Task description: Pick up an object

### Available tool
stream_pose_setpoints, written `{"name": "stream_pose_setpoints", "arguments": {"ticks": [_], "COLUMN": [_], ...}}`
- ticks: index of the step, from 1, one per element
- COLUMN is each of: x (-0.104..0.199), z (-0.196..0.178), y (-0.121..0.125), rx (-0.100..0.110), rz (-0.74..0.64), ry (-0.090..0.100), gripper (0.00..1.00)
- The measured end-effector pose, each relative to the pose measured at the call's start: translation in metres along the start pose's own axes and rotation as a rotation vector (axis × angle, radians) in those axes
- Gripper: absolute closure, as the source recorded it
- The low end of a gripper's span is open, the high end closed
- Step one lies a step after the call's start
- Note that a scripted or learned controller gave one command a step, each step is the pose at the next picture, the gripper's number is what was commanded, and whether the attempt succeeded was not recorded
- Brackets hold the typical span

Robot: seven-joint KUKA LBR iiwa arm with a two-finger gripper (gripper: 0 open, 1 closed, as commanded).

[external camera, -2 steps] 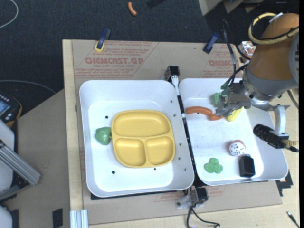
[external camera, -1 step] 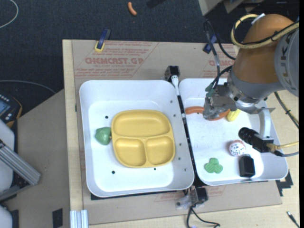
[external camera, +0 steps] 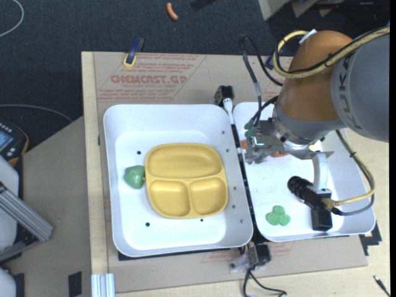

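My gripper (external camera: 255,148) hangs low over the left part of the right bin (external camera: 346,228), close to the wall shared with the left bin. A bit of something orange (external camera: 279,154) peeks out beside and under it, mostly hidden by the wrist. A small green clover-shaped piece (external camera: 278,216) lies near the right bin's front, apart from the gripper. In the left bin (external camera: 124,129) a yellow divided plate (external camera: 185,179) sits in the middle. A green lump (external camera: 133,177) rests against the plate's left edge.
Both bins stand on a cardboard sheet (external camera: 154,76) printed with red letters. A blue and yellow clip (external camera: 132,52) lies at the sheet's back edge. On the dark carpet beyond is a small orange piece (external camera: 172,11).
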State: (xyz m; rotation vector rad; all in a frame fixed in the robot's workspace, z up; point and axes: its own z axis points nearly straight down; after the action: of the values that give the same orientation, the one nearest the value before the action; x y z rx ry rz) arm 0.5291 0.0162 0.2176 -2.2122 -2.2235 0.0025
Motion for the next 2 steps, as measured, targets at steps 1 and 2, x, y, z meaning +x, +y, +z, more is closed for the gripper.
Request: {"name": "stream_pose_setpoints", "arguments": {"ticks": [1, 2], "x": [-0.002, -0.002], "z": [-0.009, -0.001], "y": [-0.008, 0.005], "rx": [-0.002, -0.005], "rz": [0.005, 0.004], "ry": [-0.001, -0.003], "gripper": [1.00, 1.00]}}
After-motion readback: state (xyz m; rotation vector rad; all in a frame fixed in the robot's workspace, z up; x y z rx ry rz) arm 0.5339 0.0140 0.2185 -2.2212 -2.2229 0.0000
